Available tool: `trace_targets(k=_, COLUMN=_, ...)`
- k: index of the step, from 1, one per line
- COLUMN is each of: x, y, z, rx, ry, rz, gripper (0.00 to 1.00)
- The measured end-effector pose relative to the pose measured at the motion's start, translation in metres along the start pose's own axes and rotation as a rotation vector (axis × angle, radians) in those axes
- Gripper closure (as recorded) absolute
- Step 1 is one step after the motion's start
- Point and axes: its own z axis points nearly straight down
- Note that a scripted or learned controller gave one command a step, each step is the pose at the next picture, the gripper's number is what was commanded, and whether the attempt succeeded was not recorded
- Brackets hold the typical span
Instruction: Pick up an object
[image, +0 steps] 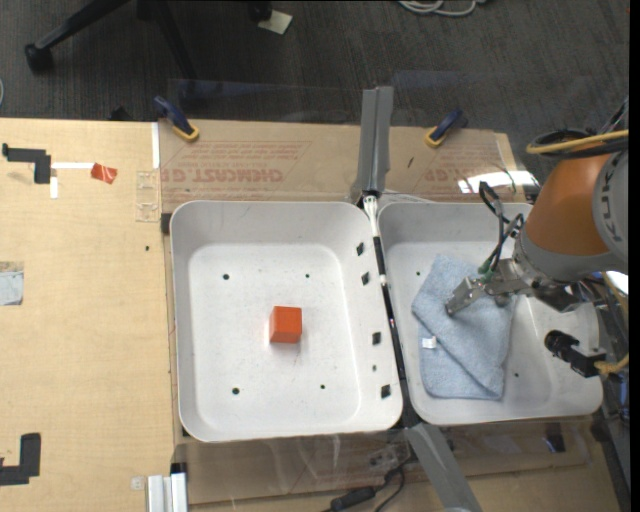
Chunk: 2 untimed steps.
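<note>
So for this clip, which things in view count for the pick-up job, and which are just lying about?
Part of the job:
- gripper, over the cloth
- blue-grey cloth in the right bin
- orange block in the left bin

Lying about:
- two clamps on the bench's far edge
- cardboard sheet under the bins

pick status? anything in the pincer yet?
Done: the arm has reached into the right bin, with the pincer low over the blue-grey cloth. In hand: nothing visibly lifted; the cloth lies flat and I can't confirm a grip. Left: grasp and lift. The orange block sits untouched in the left bin.
</note>
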Motion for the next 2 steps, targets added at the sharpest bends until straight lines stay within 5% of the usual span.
trace_targets(k=1, x=0.053, y=-0.048, z=0.001, rx=0.002, ry=0.000, rz=0.171, gripper=0.00)
trace_targets(k=2, x=0.019, y=0.064, z=0.000, rx=0.000, ry=-0.002, rz=0.270, gripper=0.00)
